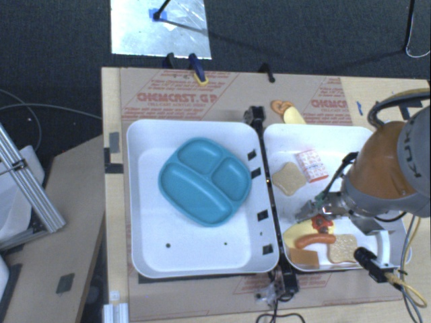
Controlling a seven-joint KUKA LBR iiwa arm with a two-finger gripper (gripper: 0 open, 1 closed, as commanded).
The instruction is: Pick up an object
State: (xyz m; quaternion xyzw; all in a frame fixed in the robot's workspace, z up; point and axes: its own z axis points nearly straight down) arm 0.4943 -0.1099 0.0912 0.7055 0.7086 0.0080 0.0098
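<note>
Two bins [145,200]; one blue plate [204,180]; two bread slices [288,178].

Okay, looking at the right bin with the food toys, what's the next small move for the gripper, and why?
Probably a short drop straight down. The gripper hangs in the right bin just above the red sausage lying on the yellow piece, and nothing shows between its fingers yet. The bread slice sits farther off, so the sausage looks the nearest pick.
</note>
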